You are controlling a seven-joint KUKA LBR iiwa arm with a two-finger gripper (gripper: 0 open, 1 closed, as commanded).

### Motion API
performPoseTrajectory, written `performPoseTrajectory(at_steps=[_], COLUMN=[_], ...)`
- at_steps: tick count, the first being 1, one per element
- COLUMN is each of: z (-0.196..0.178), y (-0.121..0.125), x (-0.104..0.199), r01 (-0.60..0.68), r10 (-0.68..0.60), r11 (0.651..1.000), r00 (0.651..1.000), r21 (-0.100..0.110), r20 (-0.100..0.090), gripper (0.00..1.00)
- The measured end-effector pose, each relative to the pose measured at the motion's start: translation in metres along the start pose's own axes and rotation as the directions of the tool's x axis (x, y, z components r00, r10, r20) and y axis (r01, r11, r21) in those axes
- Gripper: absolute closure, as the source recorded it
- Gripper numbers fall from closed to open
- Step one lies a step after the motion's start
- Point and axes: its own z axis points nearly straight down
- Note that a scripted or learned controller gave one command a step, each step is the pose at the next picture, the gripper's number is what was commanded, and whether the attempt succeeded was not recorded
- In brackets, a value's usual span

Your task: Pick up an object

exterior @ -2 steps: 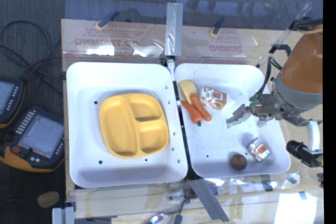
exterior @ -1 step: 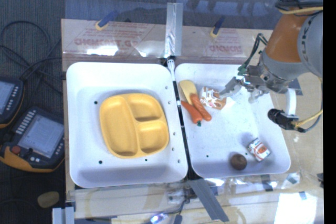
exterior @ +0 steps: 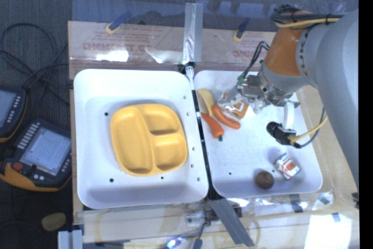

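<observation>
My gripper [exterior: 243, 96] hangs low over the upper middle of the right bin [exterior: 303, 181], below the orange-banded wrist [exterior: 285, 49]. A small orange and white packet [exterior: 235, 108] lies right under it; whether they touch is unclear. Just left of that lie an orange sausage-shaped piece [exterior: 226, 116], a carrot [exterior: 212, 126] and a pale yellow banana-like piece [exterior: 205, 100]. A brown ball [exterior: 264, 179] and a small red and white can [exterior: 287, 166] rest near the bin's front right corner.
The left bin [exterior: 87, 183] holds a yellow divided plate [exterior: 149, 138]. A black cable plug [exterior: 278, 132] dangles from the arm over the right bin. A handheld controller [exterior: 35, 151] lies on the floor at the left.
</observation>
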Motion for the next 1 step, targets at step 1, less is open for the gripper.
performPoseTrajectory(at_steps=[1], z=[0.0075], y=[0.0272], x=[0.0104], r01=[-0.285], r10=[0.284], r11=[0.959], r00=[0.959], r21=[-0.013], r20=[-0.008], gripper=[0.0])
